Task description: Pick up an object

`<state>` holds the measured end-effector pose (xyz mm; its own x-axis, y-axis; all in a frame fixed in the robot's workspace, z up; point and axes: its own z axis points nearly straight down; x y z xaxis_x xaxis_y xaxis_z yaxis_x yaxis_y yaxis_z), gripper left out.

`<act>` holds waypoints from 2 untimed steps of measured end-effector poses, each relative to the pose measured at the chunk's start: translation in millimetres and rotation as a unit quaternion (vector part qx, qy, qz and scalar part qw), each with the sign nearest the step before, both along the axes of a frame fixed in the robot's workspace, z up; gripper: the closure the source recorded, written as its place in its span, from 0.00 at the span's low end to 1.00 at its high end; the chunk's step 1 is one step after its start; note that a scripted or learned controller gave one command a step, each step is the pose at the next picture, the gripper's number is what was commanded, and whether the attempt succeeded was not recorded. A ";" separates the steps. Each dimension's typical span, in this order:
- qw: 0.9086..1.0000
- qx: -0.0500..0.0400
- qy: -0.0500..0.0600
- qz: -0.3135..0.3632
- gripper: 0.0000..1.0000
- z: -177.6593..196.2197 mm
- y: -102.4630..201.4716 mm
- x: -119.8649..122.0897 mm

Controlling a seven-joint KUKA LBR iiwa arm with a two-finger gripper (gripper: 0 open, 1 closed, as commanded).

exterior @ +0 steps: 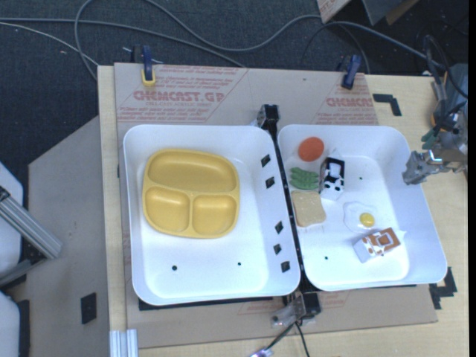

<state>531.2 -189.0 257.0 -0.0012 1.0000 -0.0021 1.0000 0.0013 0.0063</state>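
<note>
The right bin holds several small items: an orange ball, a green piece, a black-and-white toy, a tan slice of bread, a fried egg and a small white-and-orange box. My gripper hangs at the right bin's right rim, apart from all of these items. Nothing shows beneath it or in its grasp.
The left bin holds a yellow divided plate. Black clips line the seam between the bins. Blue clamps hold the brown board at the back. Cables trail across the dark floor behind the bench.
</note>
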 end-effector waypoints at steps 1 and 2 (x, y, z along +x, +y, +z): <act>1.000 0.002 0.003 0.003 1.00 5.1 57.3 3.6; 1.000 0.002 0.003 0.003 1.00 6.4 103.2 11.4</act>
<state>542.6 -85.7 263.4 -0.0064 1.0000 0.0024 1.0000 0.0064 0.0005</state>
